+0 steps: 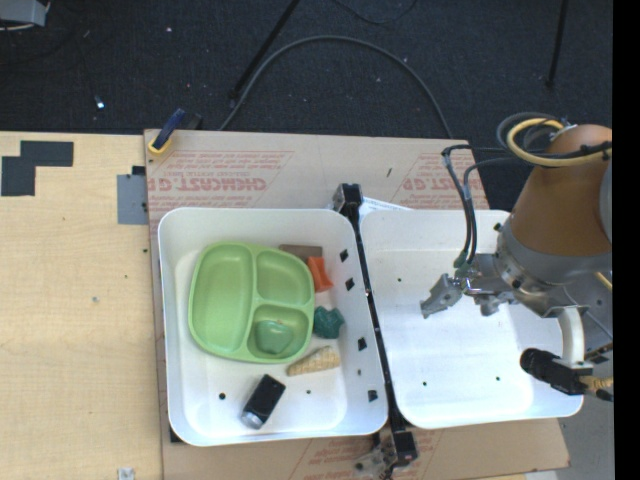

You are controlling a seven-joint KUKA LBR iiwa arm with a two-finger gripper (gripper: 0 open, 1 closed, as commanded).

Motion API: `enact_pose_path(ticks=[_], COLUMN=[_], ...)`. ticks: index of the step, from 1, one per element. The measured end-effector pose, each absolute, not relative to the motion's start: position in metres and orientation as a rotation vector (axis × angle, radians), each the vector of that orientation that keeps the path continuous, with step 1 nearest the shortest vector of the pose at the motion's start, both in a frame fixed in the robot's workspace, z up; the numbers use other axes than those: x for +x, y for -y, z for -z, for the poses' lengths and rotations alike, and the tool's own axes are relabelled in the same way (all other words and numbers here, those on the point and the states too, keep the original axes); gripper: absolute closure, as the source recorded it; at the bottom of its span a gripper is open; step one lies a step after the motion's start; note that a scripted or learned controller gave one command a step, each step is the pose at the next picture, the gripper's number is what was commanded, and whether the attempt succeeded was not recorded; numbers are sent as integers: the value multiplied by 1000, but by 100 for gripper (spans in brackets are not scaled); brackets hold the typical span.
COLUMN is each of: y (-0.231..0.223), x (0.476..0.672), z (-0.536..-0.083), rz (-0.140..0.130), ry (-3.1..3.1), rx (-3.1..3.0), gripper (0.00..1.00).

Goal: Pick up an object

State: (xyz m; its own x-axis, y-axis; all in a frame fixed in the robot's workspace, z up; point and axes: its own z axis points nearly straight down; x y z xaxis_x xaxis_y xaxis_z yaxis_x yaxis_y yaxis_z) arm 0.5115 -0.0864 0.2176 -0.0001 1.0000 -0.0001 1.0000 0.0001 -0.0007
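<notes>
Hovering over the right bin (pixel 470 388), claw (pixel 440 298) with fingers spread, nothing between them

Bench (pixel 70 298) bears left bin (pixel 175 368) and right bin (pixel 460 403).

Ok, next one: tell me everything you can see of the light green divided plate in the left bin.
The light green divided plate looks like smooth moulded plastic, rounded-rectangular, with three compartments: one long one on its left side and two smaller ones on its right. It lies flat, right way up, in the shallow white left bin, toward its upper left. A small round green object sits in the lower right compartment. An orange piece and a dark green lump lie at its right edge; whether they touch it is unclear.
</notes>
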Motion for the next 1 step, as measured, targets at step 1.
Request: enact_pose_path(ticks=[1], y=[113], x=[499], z=[-227], rz=[-1], ry=[2169], rx=[-2273], gripper=[0])
